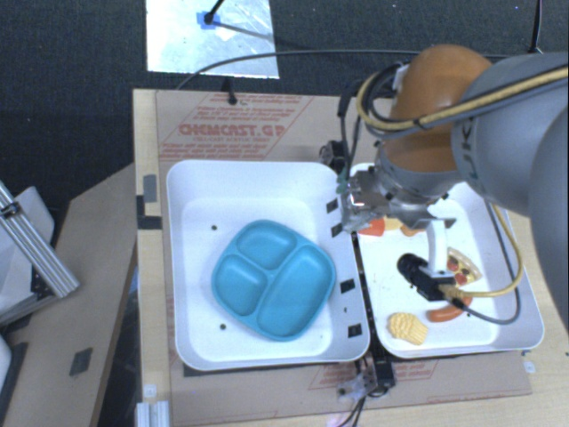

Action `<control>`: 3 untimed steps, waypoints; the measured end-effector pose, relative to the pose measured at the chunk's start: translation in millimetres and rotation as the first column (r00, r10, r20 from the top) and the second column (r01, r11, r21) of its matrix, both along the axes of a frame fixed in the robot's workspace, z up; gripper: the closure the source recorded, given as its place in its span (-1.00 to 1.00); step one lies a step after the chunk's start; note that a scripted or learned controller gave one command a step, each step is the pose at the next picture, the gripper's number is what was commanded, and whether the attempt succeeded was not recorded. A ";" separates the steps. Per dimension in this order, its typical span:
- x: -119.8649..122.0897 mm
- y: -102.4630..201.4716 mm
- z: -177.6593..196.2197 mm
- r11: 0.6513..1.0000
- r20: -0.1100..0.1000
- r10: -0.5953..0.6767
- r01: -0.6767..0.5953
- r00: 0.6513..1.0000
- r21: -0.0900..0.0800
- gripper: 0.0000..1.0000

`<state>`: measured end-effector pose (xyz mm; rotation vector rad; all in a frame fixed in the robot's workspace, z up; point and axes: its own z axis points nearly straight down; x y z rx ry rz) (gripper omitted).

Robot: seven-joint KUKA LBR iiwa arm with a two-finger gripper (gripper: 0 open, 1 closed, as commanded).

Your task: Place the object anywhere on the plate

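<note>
A blue plate (271, 278) with three compartments lies in the left bin (191, 212). My gripper (363, 212) hangs low at the left edge of the right bin (507, 318), just right of the wall between the bins. A red and orange toy piece (380, 228) lies right below the gripper, partly hidden by the wrist. I cannot tell whether the gripper touches it.
The right bin also holds a pizza slice (463, 263), a red sausage (444, 313) and a yellow ridged piece (407, 328) near its front. The arm covers the back of that bin. A cardboard sheet (233, 130) lies behind the bins.
</note>
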<state>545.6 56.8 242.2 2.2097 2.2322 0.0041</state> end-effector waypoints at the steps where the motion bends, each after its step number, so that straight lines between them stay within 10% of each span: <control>1: 9.1 52.4 3.7 1.000 0.000 0.000 0.000 1.000 0.001 1.00; 2: 17.8 111.8 -4.8 1.000 0.000 0.000 0.000 1.000 0.000 1.00; 3: 17.6 108.5 -4.6 1.000 -0.001 -0.005 0.005 1.000 -0.001 -1.00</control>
